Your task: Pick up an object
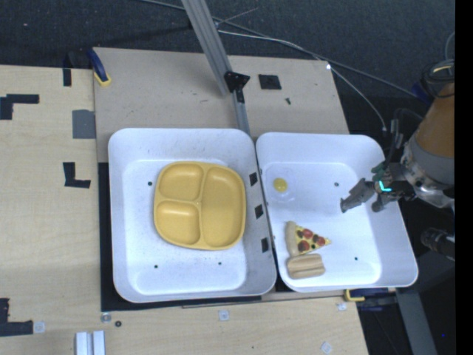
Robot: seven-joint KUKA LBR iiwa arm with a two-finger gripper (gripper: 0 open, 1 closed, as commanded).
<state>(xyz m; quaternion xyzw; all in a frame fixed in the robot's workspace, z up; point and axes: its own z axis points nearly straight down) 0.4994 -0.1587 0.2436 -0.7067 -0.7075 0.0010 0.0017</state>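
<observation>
- Bench (44, 220): pale wood surface with black tape marks along its left part; a blue and yellow clamp (98, 66) sits at the upper left corner of the raised board.
- Left bin (126, 198): shallow, white, square. A yellow divided plate (199, 205) with three compartments lies flat near its centre. Nothing rests on the plate.
- Grey metal strut (211, 39): runs diagonally down from the top edge and ends at a black bracket just above the seam between the two bins.
- Right bin (355, 154): shallow, white, placed directly beside the left bin, edges touching.
- Small yellow round object (280, 186): lies in the right bin's upper left area, near the seam.
- Toy pizza slice (304, 239): lies in the lower left area of the right bin, crust toward the left, point toward the right, red toppings visible.
- Tan bread-like piece (305, 266): lies just below the pizza slice, near the bin's front wall, close to the slice.
- Gripper (367, 198): positioned over the right part of the right bin, well apart from all three objects. Fingers are spread apart with nothing between them. A green indicator light shows on its body.
- Arm (436, 135): enters from the right, orange band visible above the wrist. No object lies between the gripper and the pizza slice.
</observation>
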